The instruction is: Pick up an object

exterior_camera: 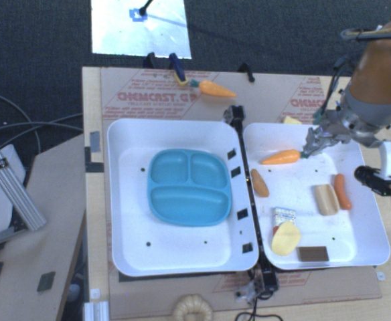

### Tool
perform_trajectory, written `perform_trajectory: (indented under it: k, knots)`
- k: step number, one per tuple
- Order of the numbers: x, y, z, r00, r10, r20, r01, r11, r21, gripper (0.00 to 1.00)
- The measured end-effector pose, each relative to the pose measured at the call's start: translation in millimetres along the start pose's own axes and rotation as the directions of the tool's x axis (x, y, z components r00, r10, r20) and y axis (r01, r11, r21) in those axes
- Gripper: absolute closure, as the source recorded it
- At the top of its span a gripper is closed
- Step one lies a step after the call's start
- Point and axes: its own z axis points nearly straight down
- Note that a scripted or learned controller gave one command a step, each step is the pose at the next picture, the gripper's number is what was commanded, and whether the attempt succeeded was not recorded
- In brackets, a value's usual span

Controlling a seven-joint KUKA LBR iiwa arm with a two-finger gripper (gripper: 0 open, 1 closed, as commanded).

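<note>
In the camera view, two white bins are set side by side on the surface [148,89]. The left bin [125,179] is occupied by a blue divided plate [189,187]. In the right bin [366,236], an orange carrot [280,157] is found toward eleven o'clock, its long axis laid from nine to three o'clock, the right end slightly raised. That right end is met by the gripper [310,147]; whether it is grasped cannot be told. Also contained are a brown sausage [259,184], a bun [326,199], an orange sausage [343,191], a yellow piece [286,239], a small packet [284,215] and a brown block [313,253]. A second carrot [213,89] lies on the surface at twelve o'clock.
</note>
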Motion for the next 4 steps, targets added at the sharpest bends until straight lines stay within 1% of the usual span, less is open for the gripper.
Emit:
perform_trajectory:
  k: [1, 2, 3, 4]
  knots:
    - [40.8, -39.9, -13.1, 1.000, -0.002, -0.002, 0.002, 1.000, 0.002, 1.00]
    - [52.3, -53.4, 4.1, 1.000, 0.001, 0.000, -0.001, 1.000, 0.002, 1.00]
    - [55.3, -51.5, -16.9, 1.000, 0.000, 0.000, 0.000, 1.000, -0.002, 1.00]
    - [56.5, -59.7, 3.0, 1.000, 0.005, 0.000, -0.005, 1.000, 0.002, 1.00]
